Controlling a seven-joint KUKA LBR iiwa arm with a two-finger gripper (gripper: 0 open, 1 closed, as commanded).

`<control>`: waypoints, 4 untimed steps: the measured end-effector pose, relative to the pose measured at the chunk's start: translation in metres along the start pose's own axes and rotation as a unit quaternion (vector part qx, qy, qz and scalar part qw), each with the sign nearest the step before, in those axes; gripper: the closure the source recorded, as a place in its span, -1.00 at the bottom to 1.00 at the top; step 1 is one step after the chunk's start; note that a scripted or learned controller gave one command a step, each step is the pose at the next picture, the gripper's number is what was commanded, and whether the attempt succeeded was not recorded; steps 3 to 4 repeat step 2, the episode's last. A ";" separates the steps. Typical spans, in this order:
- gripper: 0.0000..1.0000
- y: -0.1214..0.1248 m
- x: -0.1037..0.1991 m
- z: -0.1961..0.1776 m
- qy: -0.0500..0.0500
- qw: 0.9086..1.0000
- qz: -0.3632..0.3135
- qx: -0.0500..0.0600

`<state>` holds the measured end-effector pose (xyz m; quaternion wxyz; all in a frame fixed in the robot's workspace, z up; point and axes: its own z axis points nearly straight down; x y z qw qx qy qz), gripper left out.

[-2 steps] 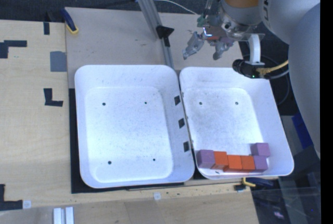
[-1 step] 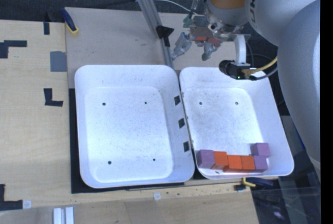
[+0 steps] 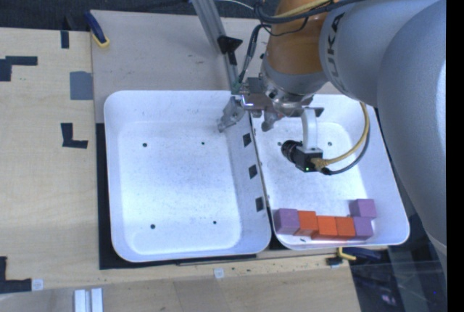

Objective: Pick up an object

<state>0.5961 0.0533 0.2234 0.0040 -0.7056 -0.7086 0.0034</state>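
Blocks in the lower right of the frame, arm above them.
Purple blocks [image 3: 362, 216] and orange blocks [image 3: 328, 226] lie touching along the right bin's [image 3: 377, 158] near wall. The gripper [image 3: 246, 115] hangs over the dividing rims, well apart; its opening I cannot tell.

Glossy white plastic bins [image 3: 181, 245] — matt wooden bench [image 3: 43, 216].

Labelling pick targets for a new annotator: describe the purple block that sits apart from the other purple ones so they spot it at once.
Start at the right-hand shallow white bin and look along its near edge, where a row of small blocks lies. The lone purple cube is at the row's left end, by the divider between the bins. It touches the orange blocks on its right, while the other purple blocks sit stacked at the far right end.
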 end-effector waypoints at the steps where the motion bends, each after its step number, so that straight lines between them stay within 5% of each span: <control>1: -1.00 -0.018 0.024 -0.110 0.001 1.000 0.000 -0.009; 2: -1.00 -0.035 0.021 -0.062 -0.001 1.000 0.002 -0.002; 4: -1.00 -0.035 0.021 -0.062 -0.001 1.000 0.002 -0.002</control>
